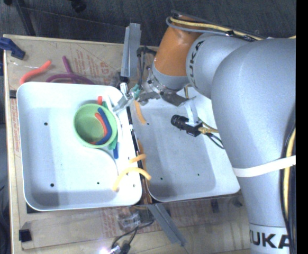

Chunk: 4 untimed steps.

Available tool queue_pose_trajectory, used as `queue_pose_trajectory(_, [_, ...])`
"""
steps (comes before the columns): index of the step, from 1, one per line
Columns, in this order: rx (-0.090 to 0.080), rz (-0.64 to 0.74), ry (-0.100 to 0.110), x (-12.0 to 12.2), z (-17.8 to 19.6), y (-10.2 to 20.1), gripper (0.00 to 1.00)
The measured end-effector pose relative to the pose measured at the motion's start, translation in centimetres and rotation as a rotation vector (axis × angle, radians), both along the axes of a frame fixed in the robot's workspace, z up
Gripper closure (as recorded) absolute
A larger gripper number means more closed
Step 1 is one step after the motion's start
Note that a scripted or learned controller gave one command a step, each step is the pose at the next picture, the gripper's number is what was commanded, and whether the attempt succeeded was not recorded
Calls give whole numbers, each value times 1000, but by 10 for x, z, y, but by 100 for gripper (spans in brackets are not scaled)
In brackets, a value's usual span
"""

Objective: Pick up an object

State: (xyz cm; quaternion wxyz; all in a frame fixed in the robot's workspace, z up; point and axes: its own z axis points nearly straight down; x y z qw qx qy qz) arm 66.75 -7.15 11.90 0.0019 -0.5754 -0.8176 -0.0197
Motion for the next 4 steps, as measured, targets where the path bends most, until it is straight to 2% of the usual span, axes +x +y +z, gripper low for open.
queue_pose_trajectory(1, [16, 15, 15, -1, 8, 13, 100])
queue_pose_trajectory(2, [-36, 87, 17, -10, 74, 79, 100])
queue_pose_trajectory(3, [-35, -86, 26, -88, 72, 95, 100])
queue_pose_trajectory(4, [-27, -669, 33, -66, 72, 36, 100])
